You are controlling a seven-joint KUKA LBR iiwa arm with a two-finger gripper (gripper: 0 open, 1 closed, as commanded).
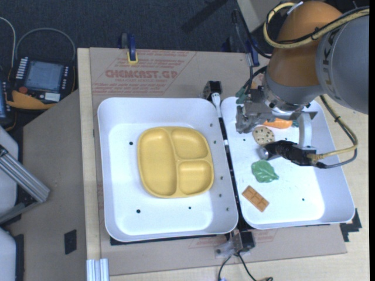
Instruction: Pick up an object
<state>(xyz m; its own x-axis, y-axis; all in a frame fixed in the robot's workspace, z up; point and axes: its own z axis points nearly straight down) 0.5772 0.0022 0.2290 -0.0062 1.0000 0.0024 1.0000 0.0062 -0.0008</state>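
The right bin [328, 206] holds several small items. A round tan cookie [263, 135] lies near its upper left, and an orange piece [278, 123] sits just above it, partly under the arm. Lower down are a green leafy piece [265, 171] and a brown cracker [255, 198]. My gripper [248, 120] hangs over the upper left part of this bin, just left of the cookie and the orange piece. Nothing visible is held in it.
In the left bin [111, 157] lies a yellow divided plate [174, 160]. A black fitting on a yellow cable [286, 151] hangs over the right bin, between the cookie and the green piece. The big grey and orange arm [304, 45] covers the right bin's far side.
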